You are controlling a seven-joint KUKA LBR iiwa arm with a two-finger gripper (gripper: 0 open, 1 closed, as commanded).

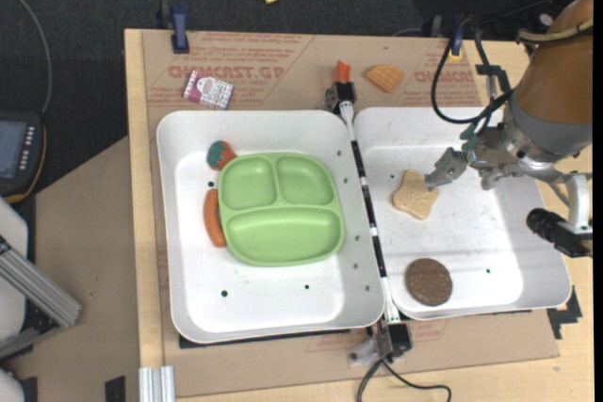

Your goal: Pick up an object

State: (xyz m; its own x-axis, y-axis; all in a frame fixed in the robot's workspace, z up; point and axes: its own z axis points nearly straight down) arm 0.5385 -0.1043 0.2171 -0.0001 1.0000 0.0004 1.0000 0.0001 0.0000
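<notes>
- Where the right bin (528,282) lies, we see the pincer (441,174) poised just above a pale, bread-like slice (414,196); whether it grips we cannot tell.
- We note a round, brown, rough-textured patty (429,281) nearer the front.
- Our left bin (188,278) carries a smooth green divided plate (279,207), with an orange sausage (214,217) beside it.
</notes>
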